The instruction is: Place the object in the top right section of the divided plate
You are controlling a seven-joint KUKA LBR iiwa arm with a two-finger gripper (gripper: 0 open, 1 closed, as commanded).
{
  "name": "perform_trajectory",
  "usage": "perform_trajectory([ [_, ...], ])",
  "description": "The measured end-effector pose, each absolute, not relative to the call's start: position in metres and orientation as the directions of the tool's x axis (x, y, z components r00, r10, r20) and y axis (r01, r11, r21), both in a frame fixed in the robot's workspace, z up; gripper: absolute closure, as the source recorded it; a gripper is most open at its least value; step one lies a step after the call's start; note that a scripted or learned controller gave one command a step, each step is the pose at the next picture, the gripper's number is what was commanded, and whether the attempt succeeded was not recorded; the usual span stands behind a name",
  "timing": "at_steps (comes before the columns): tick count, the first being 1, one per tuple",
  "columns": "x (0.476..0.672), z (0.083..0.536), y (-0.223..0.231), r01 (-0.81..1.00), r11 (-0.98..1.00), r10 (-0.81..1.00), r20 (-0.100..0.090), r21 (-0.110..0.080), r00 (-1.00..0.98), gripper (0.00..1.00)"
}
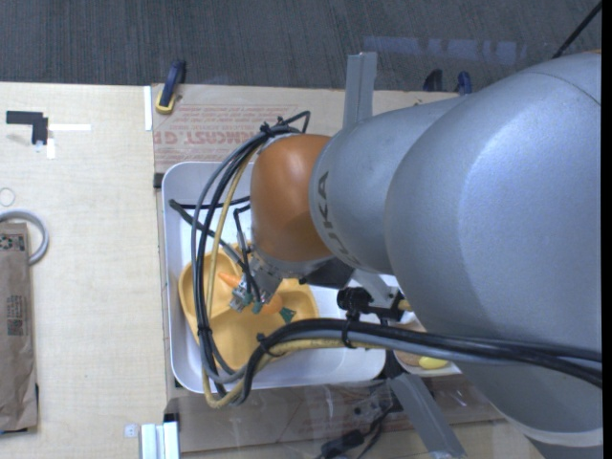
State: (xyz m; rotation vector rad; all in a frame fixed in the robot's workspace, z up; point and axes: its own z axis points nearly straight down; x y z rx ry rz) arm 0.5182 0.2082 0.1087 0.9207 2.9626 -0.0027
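Your arm hides most of the yellow divided plate point(206, 304) in the white bin point(177, 256) at lower centre, I cannot tell the pincer's point(251, 299) state, and the small orange object point(229, 280) could land in the wrong section.

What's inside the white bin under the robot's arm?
A yellow divided plate lies in the white bin, with something small and orange on it. The arm and its black cables cover most of the plate, so the rest is hidden.
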Motion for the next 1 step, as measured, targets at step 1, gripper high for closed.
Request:
perform_trajectory([
  [1, 0.506, 0.0955, 0.2231, 0.548, 0.836, 0.548, -0.013, 0.004, -0.836, 0.0],
])
